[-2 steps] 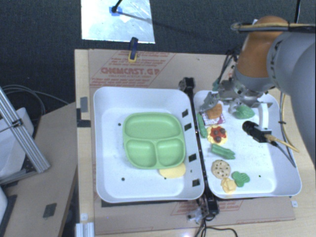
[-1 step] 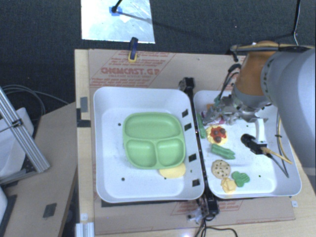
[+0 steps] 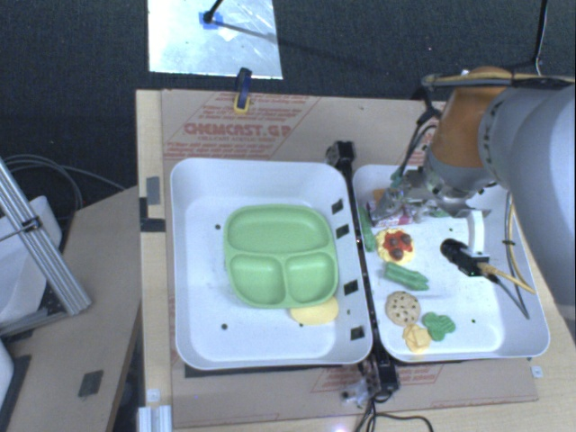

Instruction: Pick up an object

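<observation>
Near edge, right bin (image 3: 515,318): small yellow piece (image 3: 416,337) touching a green leafy piece (image 3: 439,325); speckled cookie (image 3: 402,308) just behind them
Near edge, left bin (image 3: 200,268): flat yellow piece (image 3: 315,313) lying partly under the near rim of the green divided plate (image 3: 279,255); plate sits mid-bin, three compartments
Mid right bin: green pod (image 3: 407,276) lying aslant; behind it a yellow piece with red spots (image 3: 397,244); slim green strip (image 3: 366,228) along the bin's left wall
Pick candidates: all the small pieces above in the right bin; each lies on the bin floor
Far right bin: my gripper (image 3: 397,207) low over the far-left corner, just beyond the red-spotted piece; wide or closed, I cannot tell; its tip is too cluttered to read
Arm (image 3: 504,138): reaches in from the right above the far rim
Beyond bins: cardboard sheet (image 3: 270,124); blue-and-yellow clamp (image 3: 242,91) at its far edge; shiny foil square (image 3: 213,25) farther off
</observation>
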Motion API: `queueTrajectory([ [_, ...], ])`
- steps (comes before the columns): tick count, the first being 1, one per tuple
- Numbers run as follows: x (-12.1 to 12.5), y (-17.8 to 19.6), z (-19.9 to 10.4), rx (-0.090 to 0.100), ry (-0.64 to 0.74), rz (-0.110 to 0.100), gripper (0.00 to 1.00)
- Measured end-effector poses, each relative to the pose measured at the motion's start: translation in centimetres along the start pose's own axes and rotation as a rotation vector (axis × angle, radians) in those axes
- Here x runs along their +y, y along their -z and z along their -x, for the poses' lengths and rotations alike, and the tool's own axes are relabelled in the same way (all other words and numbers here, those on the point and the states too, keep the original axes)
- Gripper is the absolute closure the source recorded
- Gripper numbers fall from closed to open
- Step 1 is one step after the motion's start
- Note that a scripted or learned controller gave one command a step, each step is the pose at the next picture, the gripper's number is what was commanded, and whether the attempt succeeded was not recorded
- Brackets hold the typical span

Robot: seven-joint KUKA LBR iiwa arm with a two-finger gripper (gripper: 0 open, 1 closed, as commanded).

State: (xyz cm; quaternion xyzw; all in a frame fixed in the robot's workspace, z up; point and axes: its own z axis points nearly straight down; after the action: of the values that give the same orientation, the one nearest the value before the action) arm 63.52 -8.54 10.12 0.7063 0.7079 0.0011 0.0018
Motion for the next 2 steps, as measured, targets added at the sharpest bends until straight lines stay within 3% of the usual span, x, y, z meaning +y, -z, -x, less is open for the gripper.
queueTrajectory([
  [1,-3.70,10.13,-5.46,-0.001,0.001,0.007,1.00],
  [2,-3.75,9.37,-5.53,0.001,0.001,-0.001,0.00],
])
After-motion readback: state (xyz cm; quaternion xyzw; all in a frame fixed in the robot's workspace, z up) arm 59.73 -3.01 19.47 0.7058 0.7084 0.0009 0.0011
